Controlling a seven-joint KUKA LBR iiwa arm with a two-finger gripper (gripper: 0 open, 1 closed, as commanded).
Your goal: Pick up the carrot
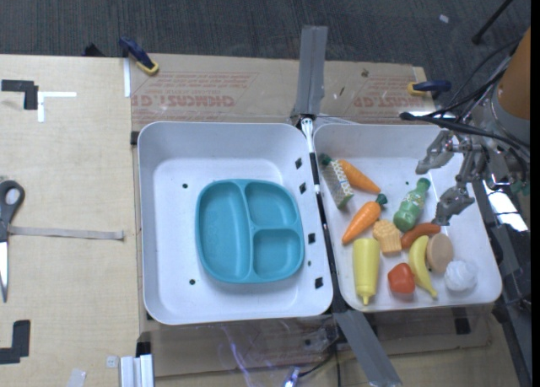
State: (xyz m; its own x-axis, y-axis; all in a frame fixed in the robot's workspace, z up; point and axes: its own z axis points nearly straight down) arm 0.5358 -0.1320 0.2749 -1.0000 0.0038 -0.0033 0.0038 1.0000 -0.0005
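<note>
Hovering over the right bin's [485,242] far right side, the hand [449,176] has its two fingers spread apart, with nothing between them. The step in hand looks like the approach, with the grasp not yet begun. Two carrots lie left of the middle of that bin: one carrot [362,219] slants down to the left, its green stub near a green bottle [411,206]; another carrot [359,177] rests above it beside a corn cob [340,183]. Both lie well apart from the hand. The next move probably calls for travelling left across the bin, turning the fingers to straddle a carrot crosswise, and then lowering without nudging the bottle or the yellow pepper [365,267].
</note>
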